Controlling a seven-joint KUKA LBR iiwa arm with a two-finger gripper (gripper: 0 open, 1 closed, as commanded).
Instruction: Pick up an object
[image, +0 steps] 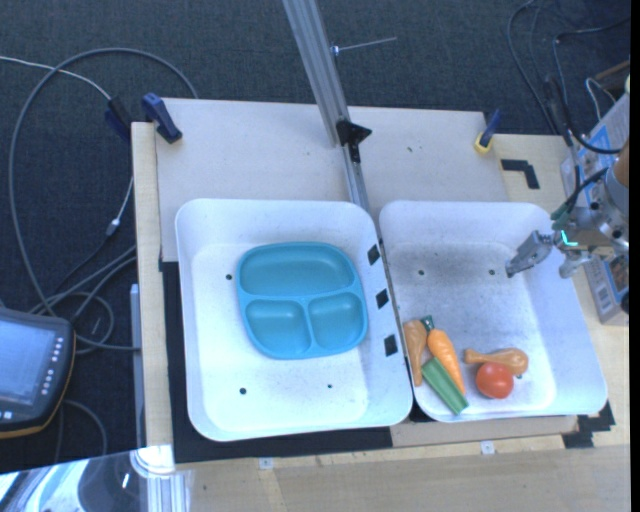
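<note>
My gripper (545, 258) hangs over the right edge of the right bin (470, 225), its two grey fingers spread apart with nothing between them. Along that bin's front edge lie an orange carrot (446, 358), a green vegetable (443, 388), a brownish-orange piece (414, 347), a red tomato (494, 381) and a tan drumstick-shaped piece (500, 357). All of these sit well forward and left of the gripper.
The left bin (215, 400) holds a blue divided plate (300, 300). A metal pole (325, 70) slants down from the back to the gap between the bins. Blue (160, 117) and yellow (486, 135) clamps sit at the bench's back corners.
</note>
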